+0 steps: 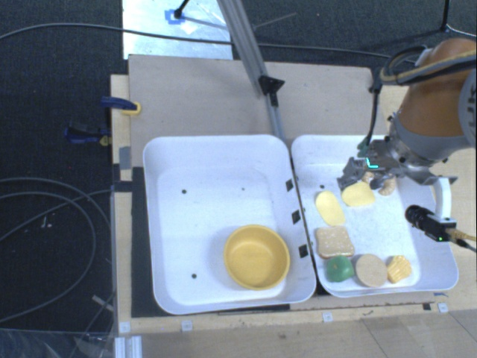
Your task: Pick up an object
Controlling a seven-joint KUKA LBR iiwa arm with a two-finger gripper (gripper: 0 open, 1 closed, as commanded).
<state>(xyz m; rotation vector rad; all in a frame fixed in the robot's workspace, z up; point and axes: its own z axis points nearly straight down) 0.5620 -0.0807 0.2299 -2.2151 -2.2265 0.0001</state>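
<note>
Starting at the left of the bench, the left bin (216, 155) holds a single yellow bowl (257, 256), upright near its front right corner, its rim close to the wall that meets the neighbouring bin. Bare white floor makes up the remainder of that bin.

Next comes the right bin (313, 151), which carries several small food-like pieces. A pale yellow oval piece (330, 208) lies near the bin's left side. Just in front of it sits a tan bread slice (334, 241), and in front of that a green round piece (340, 268) touches the bread's front edge. Beside the green piece lies a beige round disc (370, 270), and just right of the disc rests a small yellow ridged shell-shaped piece (399, 268) near the front right corner.

Further back in this bin, a yellow flat piece (358, 195) lies directly under the gripper (370, 176), which hangs low over the bin's back half with the orange-banded arm (436, 88) rising behind it. A small brown piece (387, 186) sits just right of the yellow flat piece, partly hidden by the gripper body. How the jaws stand cannot be told, nor whether they touch the yellow flat piece.
</note>
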